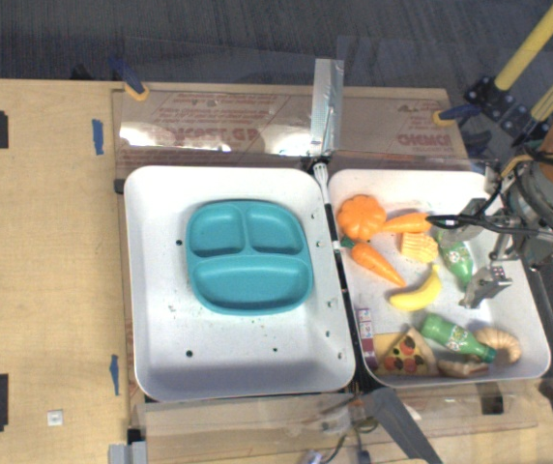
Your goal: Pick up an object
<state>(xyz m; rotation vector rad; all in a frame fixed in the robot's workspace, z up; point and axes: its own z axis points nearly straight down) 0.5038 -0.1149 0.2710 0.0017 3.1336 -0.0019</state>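
The right bin (523, 303) holds several toy foods. An orange fruit (359, 217) lies at its far left, with one carrot (377, 262) below it and a second carrot (407, 222) to its right. A ridged yellow piece (417, 247), a banana (419, 294) and a pale green bottle (456, 260) sit mid-bin. Along the near wall lie a pizza slice (404, 354), a dark green bottle (455, 334) and a tan bread roll (502, 342). My gripper (480, 288) hangs low over the bin's right side, just right of the pale bottle and banana, with nothing seen in it.
The left bin (151, 259) carries a teal divided plate (248, 256). A ridge (339, 269) separates the two bins. A black cable (455, 222) runs from the wrist over the far part of the right bin. Yellow rods (538, 32) stand at the back right.
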